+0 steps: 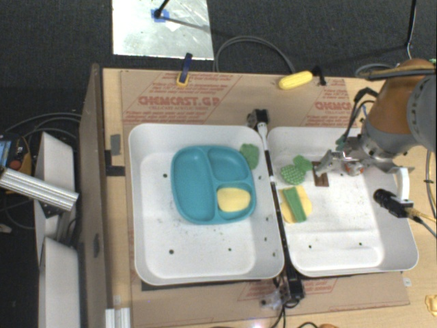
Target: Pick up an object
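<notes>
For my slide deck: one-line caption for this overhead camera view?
KUKA arm's gripper over the right bin beside green and yellow toys; blue plate in the left bin.

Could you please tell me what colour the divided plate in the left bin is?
The divided plate is light blue, seen clearly in the camera view.

A cardboard-covered worktop (225, 91) fills the middle of the frame. Two white bins rest on it side by side, the left bin (147, 251) and the right bin (362, 255). A yellow object (295, 80) lies near its upper edge.
</notes>
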You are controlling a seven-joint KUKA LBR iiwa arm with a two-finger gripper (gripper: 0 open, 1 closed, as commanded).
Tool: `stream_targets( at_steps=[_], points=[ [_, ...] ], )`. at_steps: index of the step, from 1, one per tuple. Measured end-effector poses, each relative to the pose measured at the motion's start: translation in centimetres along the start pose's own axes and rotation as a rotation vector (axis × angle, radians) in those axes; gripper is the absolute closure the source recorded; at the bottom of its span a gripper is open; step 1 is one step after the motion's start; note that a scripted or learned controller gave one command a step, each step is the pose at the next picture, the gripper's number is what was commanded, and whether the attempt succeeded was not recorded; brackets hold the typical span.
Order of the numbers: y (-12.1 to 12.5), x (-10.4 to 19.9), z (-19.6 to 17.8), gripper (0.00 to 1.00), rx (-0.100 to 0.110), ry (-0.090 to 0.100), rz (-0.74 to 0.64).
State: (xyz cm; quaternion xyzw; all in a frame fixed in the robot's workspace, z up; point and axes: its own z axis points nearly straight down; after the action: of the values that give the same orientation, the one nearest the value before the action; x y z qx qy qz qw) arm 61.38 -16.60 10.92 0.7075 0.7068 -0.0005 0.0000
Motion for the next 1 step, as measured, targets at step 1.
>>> stream_targets(
  at_steps=[1],
  points=[
    [-2.36, 0.84, 2.6, 0.0, 0.001, 0.001, -0.002]
  ],
)
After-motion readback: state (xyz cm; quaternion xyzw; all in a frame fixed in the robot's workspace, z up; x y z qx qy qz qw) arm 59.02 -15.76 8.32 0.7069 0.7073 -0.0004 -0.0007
